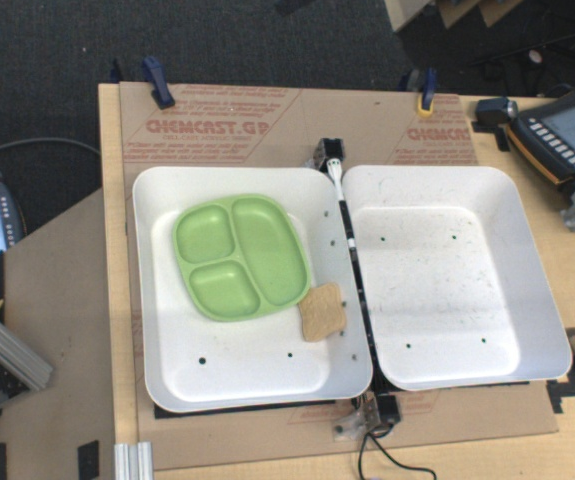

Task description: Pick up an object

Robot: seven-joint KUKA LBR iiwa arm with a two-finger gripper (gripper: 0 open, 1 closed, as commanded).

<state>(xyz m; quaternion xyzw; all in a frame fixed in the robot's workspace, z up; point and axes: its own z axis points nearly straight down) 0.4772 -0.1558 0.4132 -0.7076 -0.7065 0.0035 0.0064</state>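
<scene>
Cardboard-topped bench (207, 118) with two white bins, green divided plate (241, 257) and tan sponge (321, 313) touching in left bin (157, 298); likely pre-reach, needing descent onto one; finger state impossible to tell.

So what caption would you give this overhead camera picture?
Green divided plate and tan sponge piece touching in the left white bin, beside the right bin.

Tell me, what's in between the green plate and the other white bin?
In the camera view, a tan sponge-like piece touches the green divided plate at its lower right corner. Beyond it are the bins' touching rims, then the right bin.
</scene>
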